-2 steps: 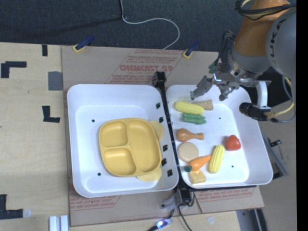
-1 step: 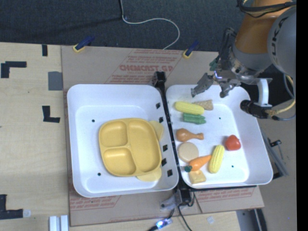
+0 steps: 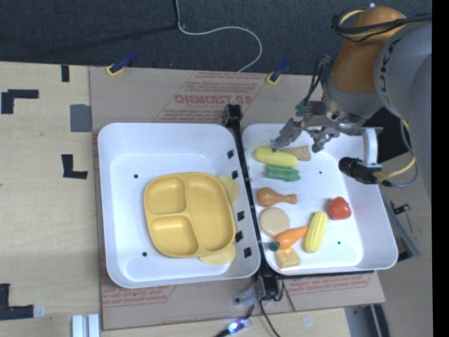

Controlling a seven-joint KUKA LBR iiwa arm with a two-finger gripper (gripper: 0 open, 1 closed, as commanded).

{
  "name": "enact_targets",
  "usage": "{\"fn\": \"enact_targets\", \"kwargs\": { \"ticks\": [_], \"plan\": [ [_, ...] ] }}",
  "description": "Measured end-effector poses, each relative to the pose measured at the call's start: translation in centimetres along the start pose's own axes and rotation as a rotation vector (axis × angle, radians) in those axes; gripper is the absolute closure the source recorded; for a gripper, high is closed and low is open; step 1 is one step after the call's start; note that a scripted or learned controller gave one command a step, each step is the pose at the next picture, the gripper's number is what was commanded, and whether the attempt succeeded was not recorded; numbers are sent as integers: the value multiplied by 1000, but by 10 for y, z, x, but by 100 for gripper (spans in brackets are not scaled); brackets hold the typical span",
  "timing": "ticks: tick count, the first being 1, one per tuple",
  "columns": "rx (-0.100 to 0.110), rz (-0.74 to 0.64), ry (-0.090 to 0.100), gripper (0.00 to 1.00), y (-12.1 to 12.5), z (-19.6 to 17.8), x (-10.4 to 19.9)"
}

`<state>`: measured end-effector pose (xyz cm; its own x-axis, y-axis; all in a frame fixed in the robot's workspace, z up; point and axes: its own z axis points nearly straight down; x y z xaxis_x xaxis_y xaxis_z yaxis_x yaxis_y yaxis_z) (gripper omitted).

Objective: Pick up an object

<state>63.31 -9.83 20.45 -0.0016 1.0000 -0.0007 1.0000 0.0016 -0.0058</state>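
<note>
The gripper (image 3: 302, 137) is hanging over the far end of the right bin (image 3: 365, 258), its two fingers spread apart and pinching nothing; the small tan piece (image 3: 302, 153) is lying between and just below the fingertips, on the bin floor, with the yellow corn (image 3: 276, 158) and the green pod (image 3: 282, 174) lying just beside it on the side toward the left bin (image 3: 112, 188); the tan piece looks like hollow plastic toy food, so it is likely weighing next to nothing, staying stiff under a squeeze and not breaking, though its smooth skin may be slipping in the jaws; taking it across its narrow middle seems the safest hold, since the ends appear to taper; the bin floor is looking smooth, white and flat, so a nudged toy would probably be sliding rather than catching; room is tight toward the yellow corn, which may be getting pushed or pinched along with the target, and more open toward the bin's far wall; further from the tan piece, the drumstick (image 3: 275, 198), the tomato (image 3: 339, 208) and the carrot (image 3: 292, 236) are lying well apart from it; the bench (image 3: 42, 209) is carrying both bins.
</note>
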Motion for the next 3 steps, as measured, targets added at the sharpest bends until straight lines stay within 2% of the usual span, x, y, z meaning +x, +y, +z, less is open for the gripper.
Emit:
{"fn": "enact_targets", "kwargs": {
  "ticks": [2,3],
  "plan": [
    [0,0,0,0,-12,121,-4],
    [-4,0,0,0,-12,120,-3]
  ]
}}
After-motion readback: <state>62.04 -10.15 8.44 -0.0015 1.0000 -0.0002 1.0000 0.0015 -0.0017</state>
